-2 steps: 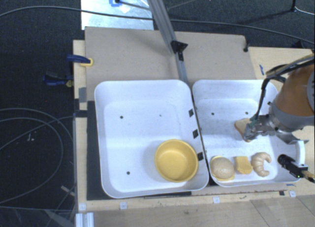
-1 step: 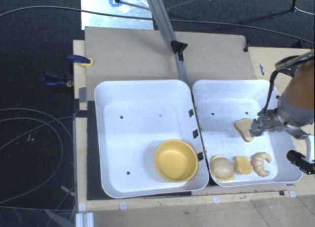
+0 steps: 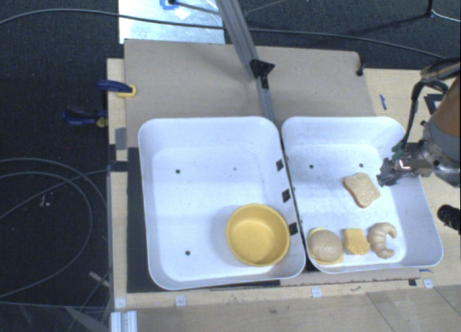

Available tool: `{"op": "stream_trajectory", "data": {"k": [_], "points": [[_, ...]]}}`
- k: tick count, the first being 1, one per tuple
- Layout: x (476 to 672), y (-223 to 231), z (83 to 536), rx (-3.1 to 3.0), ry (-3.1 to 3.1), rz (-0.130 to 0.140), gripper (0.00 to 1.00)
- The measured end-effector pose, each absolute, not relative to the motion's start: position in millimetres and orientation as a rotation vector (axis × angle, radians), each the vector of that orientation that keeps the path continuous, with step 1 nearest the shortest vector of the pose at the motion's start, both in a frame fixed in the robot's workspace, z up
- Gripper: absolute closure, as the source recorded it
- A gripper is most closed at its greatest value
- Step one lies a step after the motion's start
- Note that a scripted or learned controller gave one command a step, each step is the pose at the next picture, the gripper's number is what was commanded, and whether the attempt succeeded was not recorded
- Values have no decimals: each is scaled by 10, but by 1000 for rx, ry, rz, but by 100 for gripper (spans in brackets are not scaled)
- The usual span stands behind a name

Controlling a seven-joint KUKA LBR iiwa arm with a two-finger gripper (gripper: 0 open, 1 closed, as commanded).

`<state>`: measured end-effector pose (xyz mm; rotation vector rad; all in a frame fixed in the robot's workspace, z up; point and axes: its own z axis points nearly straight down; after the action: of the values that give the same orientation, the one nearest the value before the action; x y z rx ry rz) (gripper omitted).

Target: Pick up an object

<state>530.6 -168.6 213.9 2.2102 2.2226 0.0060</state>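
Whether my jaws stand apart or together I cannot tell; my dark two-finger gripper (image 3: 395, 170) is a small blur at the right edge of the right-hand shallow white bin (image 3: 317, 132), hanging near that bin's right wall with nothing visibly in it.

Closest to me, just to the left and a little nearer the camera, lies a pale tan slice of bread (image 3: 361, 189), flat on the bin floor and apart from me. Nearer still, along the bin's near wall, three pieces sit in a row: a light curved croissant (image 3: 382, 240) on the right, a small yellow spongy cube (image 3: 354, 241) in the middle just beside it, and a round beige bread roll (image 3: 325, 245) on the left, in the near left corner. In the left-hand white bin (image 3: 166, 136), well apart from me, rests a yellow plastic bowl (image 3: 258, 234) near the dividing edge.

As I judge it, the slice is my likeliest pick, and nothing is lifted yet. It lies low and flat, so my tips may close above it or skate over its top. I am also close to the bin's sloping right wall; coming down here could knock a finger on the rim. In the near row, a grab could nudge neighbours or catch two at once.
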Motion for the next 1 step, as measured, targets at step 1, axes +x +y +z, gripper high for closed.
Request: {"op": "stream_trajectory", "data": {"k": [1], "points": [[5322, -1688, 2421, 2211, 2224, 4, 100]]}}
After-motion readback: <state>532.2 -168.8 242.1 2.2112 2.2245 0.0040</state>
